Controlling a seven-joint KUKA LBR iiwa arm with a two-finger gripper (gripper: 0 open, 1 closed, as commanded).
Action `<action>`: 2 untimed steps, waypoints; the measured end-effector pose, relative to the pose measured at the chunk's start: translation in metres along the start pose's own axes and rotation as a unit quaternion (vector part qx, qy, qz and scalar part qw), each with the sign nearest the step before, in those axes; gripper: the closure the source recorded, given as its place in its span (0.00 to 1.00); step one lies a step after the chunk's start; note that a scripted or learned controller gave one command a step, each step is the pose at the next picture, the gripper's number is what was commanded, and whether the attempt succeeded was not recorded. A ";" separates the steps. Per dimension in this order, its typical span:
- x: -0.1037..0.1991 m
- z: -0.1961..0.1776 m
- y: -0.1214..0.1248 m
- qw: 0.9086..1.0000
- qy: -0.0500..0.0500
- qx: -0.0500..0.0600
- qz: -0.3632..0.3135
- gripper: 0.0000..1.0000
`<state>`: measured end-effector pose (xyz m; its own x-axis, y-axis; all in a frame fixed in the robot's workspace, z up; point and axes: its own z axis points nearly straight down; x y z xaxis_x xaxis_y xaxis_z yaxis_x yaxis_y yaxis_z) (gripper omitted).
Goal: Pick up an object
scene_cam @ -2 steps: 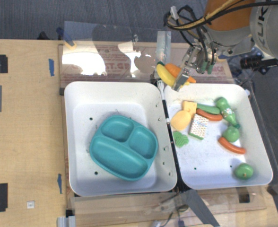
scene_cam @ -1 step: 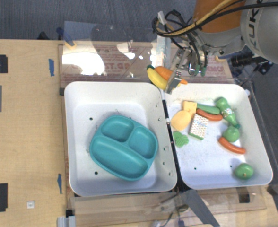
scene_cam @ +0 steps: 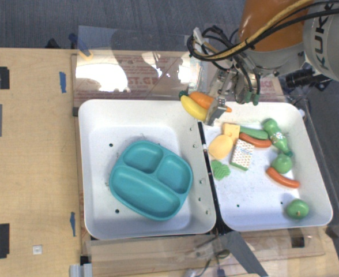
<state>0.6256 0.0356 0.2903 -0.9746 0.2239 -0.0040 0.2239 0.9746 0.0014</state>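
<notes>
- Camera view, from above the bench: the gripper is seen low over the top-left corner of the right bin, right at the rim shared w/ the left bin.
- A yellow banana toy and an orange carrot toy are pictured touching each other and pressed up against the gripper's left side, above the top of the divide. Whether either is gripped can't be told, nor how far the tool is open; cables and wrist hardware hide that.
- Other candidates are spread across the right bin: a yellow block and a peach-coloured round piece near its left edge, a green apple alone at the bottom-right corner.
- A teal divided plate is shown in the middle of the left bin.
- Judgement: the pick is probably mid-grasp or early lift. A straight vertical lift is advised, slow enough that a curved, slippery toy isn't squeezed out; the neighbouring toy should be expected to drop away.
- Risk: the shared rim may be clipped if the toy is dragged sideways.
</notes>
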 end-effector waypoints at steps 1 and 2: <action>-0.010 -0.006 0.014 0.996 -0.001 -0.001 0.094 1.00; -0.026 0.010 -0.013 1.000 0.000 0.000 -0.024 1.00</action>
<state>0.6478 0.0168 0.2804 -0.9842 0.1771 -0.0034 0.1771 0.9842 0.0006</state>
